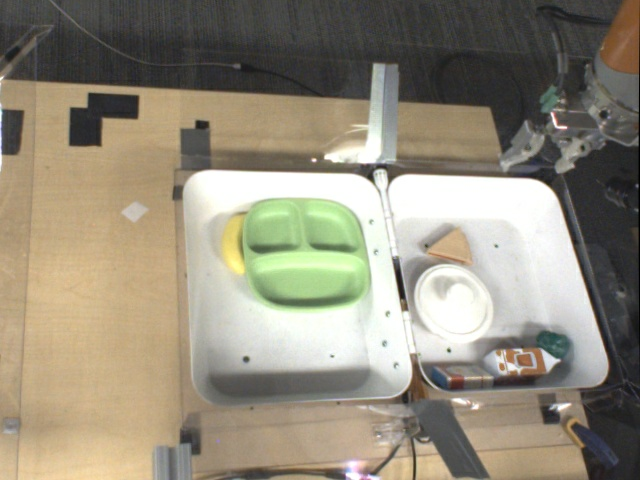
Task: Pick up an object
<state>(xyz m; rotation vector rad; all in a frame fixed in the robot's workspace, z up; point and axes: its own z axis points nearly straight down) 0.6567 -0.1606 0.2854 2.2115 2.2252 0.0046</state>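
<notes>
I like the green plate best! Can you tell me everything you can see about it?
The green plate is a light green divided tray that looks like smooth plastic, with rounded corners. It has three compartments: two small ones at the far side and one wide one nearer the camera. Nothing shows in any of them. It lies flat, right side up, in the left bin, toward its far side. A yellow thing peeks out from under its left edge.

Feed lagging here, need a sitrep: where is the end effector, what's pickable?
End effector above right bin's far right corner, outside rim. Wooden wedge, white bowl, small bottle in right bin. Green tray in left bin.
</notes>
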